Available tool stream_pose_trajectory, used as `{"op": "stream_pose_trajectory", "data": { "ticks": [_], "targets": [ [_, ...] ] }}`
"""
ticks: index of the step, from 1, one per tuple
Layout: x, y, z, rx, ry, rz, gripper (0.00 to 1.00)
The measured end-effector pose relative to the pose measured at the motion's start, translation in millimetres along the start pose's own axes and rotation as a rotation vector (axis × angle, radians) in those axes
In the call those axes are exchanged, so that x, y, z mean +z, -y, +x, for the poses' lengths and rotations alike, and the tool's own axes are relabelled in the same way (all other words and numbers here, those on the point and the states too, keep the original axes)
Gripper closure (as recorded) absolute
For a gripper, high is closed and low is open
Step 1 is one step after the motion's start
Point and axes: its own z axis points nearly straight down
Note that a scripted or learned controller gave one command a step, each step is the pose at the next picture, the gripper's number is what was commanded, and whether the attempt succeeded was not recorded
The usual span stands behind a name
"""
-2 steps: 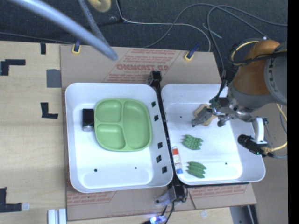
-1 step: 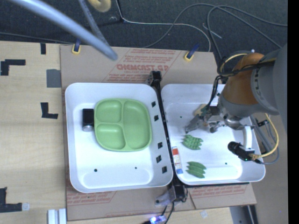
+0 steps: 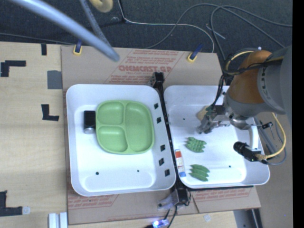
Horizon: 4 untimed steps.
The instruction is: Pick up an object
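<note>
Two green pea pods lie in the right bin (image 3: 247, 175): one (image 3: 195, 145) near its middle, the other (image 3: 199, 172) near its front wall. A small red-and-white tube (image 3: 179, 159) lies along the bin's left wall. My gripper (image 3: 205, 126) hangs low over the right bin, just up and right of the middle pea pod, apart from it. A pale object (image 3: 209, 111) peeks out beside the wrist. The arm's grey body and orange band (image 3: 247, 84) cover the bin's far right corner.
The left bin (image 3: 80, 175) holds a green divided plate (image 3: 125, 127) and a small black block (image 3: 89, 120) at the plate's left. Cables run along the right side of the right bin (image 3: 273, 141). Cardboard lies under both bins.
</note>
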Motion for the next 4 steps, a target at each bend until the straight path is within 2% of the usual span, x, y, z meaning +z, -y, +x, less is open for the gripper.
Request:
{"op": "stream_pose_trajectory", "data": {
  "ticks": [2, 3, 4],
  "targets": [
    [-117.6, -10.3, 15.9, 0.0, 0.001, -0.009, 1.0],
    [-118.4, -10.4, 16.2, 0.002, 0.0, -0.003, 1.0],
    [-125.6, -23.4, 64.2, -0.003, -0.001, -0.003, 1.0]
  ]
}}
